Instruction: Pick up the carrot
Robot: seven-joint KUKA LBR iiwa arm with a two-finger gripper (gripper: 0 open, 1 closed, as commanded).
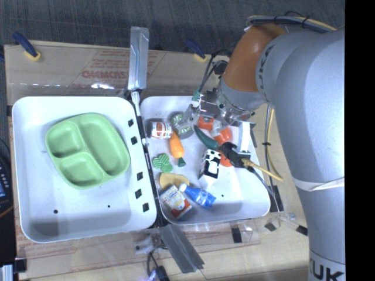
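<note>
The small orange plastic carrot (pixel 176 146) with a green tip lies on the floor of the right-hand shallow white bin (pixel 249 198), near its left wall and roughly mid-way along it, pointing down toward a green leafy toy piece (pixel 162 162). Nothing grips it, so the pick has not yet happened; the whole grasp and lift appear to remain.

The grey arm's claw (pixel 199 113) hangs low over the upper middle of that bin, near the carrot but up and to its right. Its fingers are lost among the wrist hardware and the clutter below, so whether the claw is open or closed cannot be told.

The carrot is crowded. A small red-and-white can (pixel 157 129) lies just above it and a grey round tin (pixel 182 125) sits beside the claw. Orange-red toy pieces (pixel 222 134) lie under the wrist, and a black-and-white patterned carton (pixel 210 164) stands to the carrot's right. A yellow banana-like piece (pixel 174 180), a blue-and-white bottle (pixel 198 196) and a printed snack packet (pixel 174 201) fill the lower part. The can and the leafy piece look likeliest to get in the way.

The left-hand white bin (pixel 35 215) holds a green divided plate (pixel 88 149), well apart. Both bins rest on the worktop (pixel 252 256).
</note>
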